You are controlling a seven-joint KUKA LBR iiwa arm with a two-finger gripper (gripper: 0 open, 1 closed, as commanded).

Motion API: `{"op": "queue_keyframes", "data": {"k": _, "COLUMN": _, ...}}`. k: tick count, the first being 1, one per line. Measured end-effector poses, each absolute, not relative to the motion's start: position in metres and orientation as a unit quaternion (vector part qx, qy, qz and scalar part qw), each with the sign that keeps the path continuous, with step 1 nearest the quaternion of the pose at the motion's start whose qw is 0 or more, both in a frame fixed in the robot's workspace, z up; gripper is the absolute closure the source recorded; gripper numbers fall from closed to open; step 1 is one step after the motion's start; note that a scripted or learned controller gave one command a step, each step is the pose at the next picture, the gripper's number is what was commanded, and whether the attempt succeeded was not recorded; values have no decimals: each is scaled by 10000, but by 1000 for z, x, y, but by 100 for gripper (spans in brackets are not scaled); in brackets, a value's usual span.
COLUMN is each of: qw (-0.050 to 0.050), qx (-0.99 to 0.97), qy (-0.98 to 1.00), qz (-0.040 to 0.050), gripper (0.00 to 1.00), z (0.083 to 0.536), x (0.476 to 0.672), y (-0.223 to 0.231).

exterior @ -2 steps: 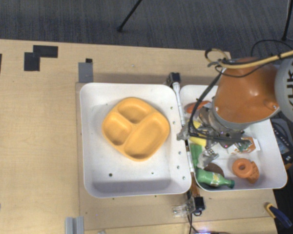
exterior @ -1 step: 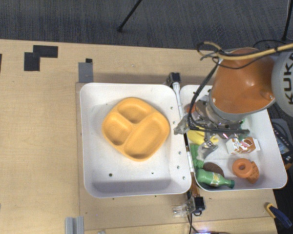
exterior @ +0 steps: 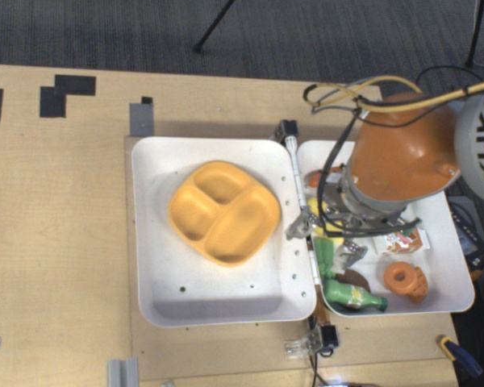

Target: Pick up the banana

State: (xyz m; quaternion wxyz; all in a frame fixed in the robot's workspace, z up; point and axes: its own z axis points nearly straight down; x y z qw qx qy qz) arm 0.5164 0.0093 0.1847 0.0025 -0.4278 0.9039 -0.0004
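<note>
1. We see the arm (exterior: 403, 147) reaching in from the right and standing over the right bin (exterior: 460, 285), its orange band and grey wrist covering the bin's upper and middle part.

2. The gripper (exterior: 347, 224) sits below the wrist, pointed down into the bin; from this slant we cannot tell how it stands or whether anything is in it.

3. The banana (exterior: 332, 210) we take to be the small yellow patch just under the wrist's left rim, near the divider between the bins. Most of it is hidden, so we cannot read its long axis.

4. The relation that matters: the yellow patch lies directly beneath, and slightly left of, the end effector. We judge the coming move to be a short vertical one, not a sideways reach.

5. Nearby clutter: a green bottle (exterior: 344, 287) lies along the bin's lower left, an orange ring toy (exterior: 405, 280) towards the lower right, and a printed packet (exterior: 403, 240) above it.

6. The left bin (exterior: 157, 280) holds a yellow divided plate (exterior: 224, 212), well apart from the work.
</note>
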Motion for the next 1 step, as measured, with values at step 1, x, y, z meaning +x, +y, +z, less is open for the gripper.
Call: {"op": "queue_keyframes", "data": {"k": 1, "qw": 60, "qx": -4266, "qy": 9044, "qz": -7, "gripper": 100, "z": 196, "x": 518, "y": 10}}
